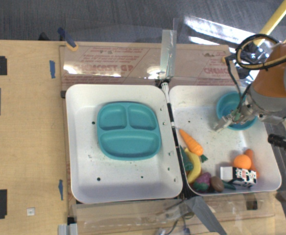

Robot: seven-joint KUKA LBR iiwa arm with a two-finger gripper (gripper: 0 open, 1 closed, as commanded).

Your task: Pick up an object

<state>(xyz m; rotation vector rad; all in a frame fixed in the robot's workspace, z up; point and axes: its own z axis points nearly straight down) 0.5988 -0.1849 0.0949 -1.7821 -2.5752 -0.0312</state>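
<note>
Arm (275,77): I'm seeing it reaching in from the right, bending downward.
Pincer (224,121): I'm seeing it pointing down-left, hanging low.

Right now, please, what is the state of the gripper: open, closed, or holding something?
Gripper: open, holding nothing; it hangs over the right bin, at the edge of the blue bowl.

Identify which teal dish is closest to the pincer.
The small round teal bowl in the right white bin; the pincer sits at its rim. The other, a teal divided plate, lies in the left white bin.
</note>
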